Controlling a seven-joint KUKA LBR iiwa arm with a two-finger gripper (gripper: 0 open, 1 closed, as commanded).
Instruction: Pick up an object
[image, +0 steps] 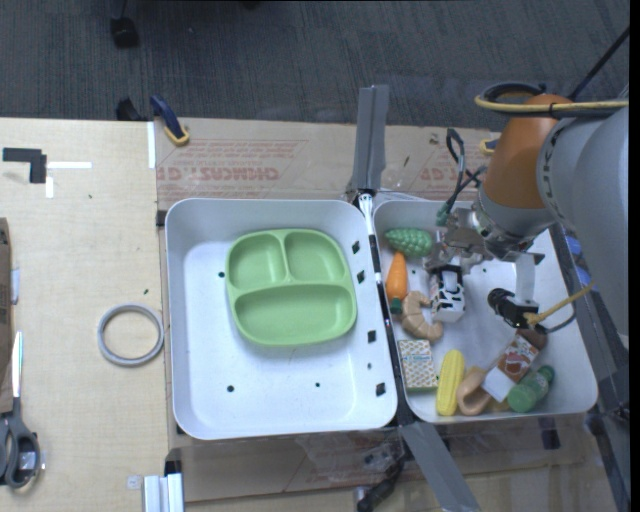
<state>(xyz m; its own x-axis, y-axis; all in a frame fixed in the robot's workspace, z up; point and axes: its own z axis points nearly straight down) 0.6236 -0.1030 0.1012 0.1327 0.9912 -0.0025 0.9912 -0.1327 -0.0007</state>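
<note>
My gripper (452, 268) hangs low over the middle of the right bin (570, 345), under the grey arm with the orange band. Directly beneath it is a small black-and-white toy (449, 298), and I cannot tell whether the two touch. To their left lie an orange carrot (397, 275) and a tan croissant (421, 316). A bumpy green toy vegetable (408, 239) rests at the bin's far left corner.
The right bin's front holds a cracker square (417, 362), a yellow corn cob (450, 382), a tan piece (474, 391), a red packet (517, 360) and a green bottle (531, 390). The left bin (190, 330) holds a green divided plate (291, 285). A ring (130, 333) lies on the bench.
</note>
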